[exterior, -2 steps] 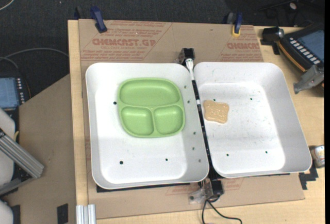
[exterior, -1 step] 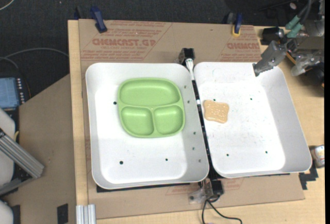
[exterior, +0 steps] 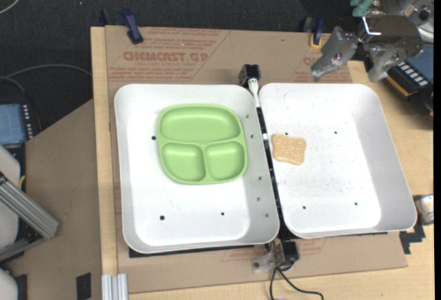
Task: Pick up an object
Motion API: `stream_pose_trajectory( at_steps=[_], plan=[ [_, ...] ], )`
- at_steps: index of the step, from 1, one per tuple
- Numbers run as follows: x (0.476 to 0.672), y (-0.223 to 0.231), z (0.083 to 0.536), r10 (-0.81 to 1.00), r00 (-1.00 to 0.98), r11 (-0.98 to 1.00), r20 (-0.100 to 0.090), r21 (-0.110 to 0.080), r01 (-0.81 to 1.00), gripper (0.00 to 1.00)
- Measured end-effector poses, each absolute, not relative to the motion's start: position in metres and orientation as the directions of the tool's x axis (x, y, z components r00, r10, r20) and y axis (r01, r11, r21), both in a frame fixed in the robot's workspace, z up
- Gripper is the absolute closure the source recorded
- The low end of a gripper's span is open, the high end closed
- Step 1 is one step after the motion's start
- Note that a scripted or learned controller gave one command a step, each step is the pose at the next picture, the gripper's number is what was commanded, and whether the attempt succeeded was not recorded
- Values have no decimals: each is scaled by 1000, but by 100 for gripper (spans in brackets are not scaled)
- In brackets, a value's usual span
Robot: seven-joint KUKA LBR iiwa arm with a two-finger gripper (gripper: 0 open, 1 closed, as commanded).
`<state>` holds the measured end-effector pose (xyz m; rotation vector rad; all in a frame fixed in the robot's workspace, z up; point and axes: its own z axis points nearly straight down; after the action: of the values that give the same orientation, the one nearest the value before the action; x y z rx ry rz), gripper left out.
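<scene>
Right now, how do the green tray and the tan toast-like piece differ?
The green tray lies in the left bin; the tan piece lies in the right bin, near its left wall. The tray is far larger than the piece. The tray has three compartments; the piece is one plain slab. Both lie flat, apart from the gripper, which hangs over the right bin's far edge.

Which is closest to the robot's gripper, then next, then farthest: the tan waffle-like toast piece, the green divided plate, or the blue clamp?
Measured from the gripper in the camera view:
1. Tan waffle-like toast piece, at the right bin's left side.
2. Green divided plate, in the left bin.
3. Blue clamp, at the cardboard's far left corner.
</scene>
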<state>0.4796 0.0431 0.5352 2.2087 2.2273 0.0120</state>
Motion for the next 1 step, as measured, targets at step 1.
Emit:
stream_pose_trajectory(
  at_steps=[1],
  plan=[
    [479,127,535,1000,-11,11,2,3,1000,0]
  ],
)
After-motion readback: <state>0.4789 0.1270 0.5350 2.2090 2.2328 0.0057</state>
